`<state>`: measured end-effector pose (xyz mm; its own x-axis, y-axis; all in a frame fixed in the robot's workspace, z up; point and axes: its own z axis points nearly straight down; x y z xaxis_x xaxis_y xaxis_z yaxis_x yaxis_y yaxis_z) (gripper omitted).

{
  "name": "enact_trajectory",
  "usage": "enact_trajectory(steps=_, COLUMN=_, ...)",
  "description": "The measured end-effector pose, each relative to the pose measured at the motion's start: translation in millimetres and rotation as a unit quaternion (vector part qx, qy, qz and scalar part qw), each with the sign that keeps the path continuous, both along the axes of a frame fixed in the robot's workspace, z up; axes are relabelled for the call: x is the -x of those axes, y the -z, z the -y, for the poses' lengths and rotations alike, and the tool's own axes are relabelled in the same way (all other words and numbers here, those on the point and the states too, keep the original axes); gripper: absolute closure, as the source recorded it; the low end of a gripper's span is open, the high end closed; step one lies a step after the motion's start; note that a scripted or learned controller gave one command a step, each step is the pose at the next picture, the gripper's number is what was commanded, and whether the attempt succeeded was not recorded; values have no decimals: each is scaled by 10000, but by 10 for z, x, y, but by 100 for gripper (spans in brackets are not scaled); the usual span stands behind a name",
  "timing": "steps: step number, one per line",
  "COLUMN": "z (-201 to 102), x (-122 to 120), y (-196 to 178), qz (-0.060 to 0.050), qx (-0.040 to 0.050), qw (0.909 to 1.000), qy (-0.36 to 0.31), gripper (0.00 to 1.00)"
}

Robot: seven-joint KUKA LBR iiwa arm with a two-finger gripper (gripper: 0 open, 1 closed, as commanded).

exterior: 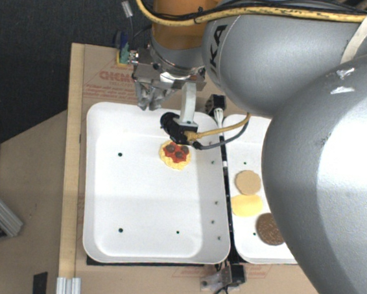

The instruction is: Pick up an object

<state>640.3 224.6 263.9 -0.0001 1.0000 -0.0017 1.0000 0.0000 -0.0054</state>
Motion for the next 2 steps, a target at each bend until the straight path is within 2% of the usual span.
enact_trajectory(steps=1, z=-3, x=391, y=-545, qz=37, qx=-20, qw=10000, qy=-9, gripper=100)
enact_trajectory(steps=2, z=2, x=1198, y=304, qz=-45, qx=9, qw=10000, qy=-4, gripper=100)
